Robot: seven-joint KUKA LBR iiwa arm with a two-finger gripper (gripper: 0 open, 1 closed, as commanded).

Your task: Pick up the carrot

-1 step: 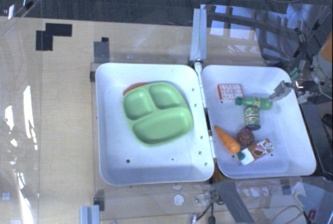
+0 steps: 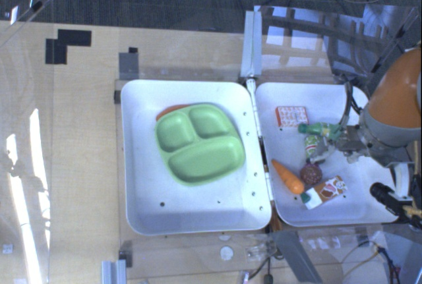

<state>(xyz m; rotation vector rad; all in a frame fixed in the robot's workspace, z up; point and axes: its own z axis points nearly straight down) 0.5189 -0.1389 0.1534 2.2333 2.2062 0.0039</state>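
The orange carrot (image 2: pixel 288 176) lies at a slant in the right bin (image 2: pixel 356 209), near its left wall, tip pointing up-left. My gripper (image 2: pixel 324 148) hangs low over the middle of that bin, up and to the right of the carrot and apart from it, above a small yellow-green packet (image 2: pixel 311 142). The grey arm with its orange band (image 2: pixel 401 99) comes in from the right.
Close to the carrot sit a dark red round fruit (image 2: pixel 311 174) and a small printed carton (image 2: pixel 328 190). Farther back are a green bottle (image 2: pixel 319 128) and a red-and-white box (image 2: pixel 291 116). The left bin (image 2: pixel 142 164) holds a green divided plate (image 2: pixel 200 142).
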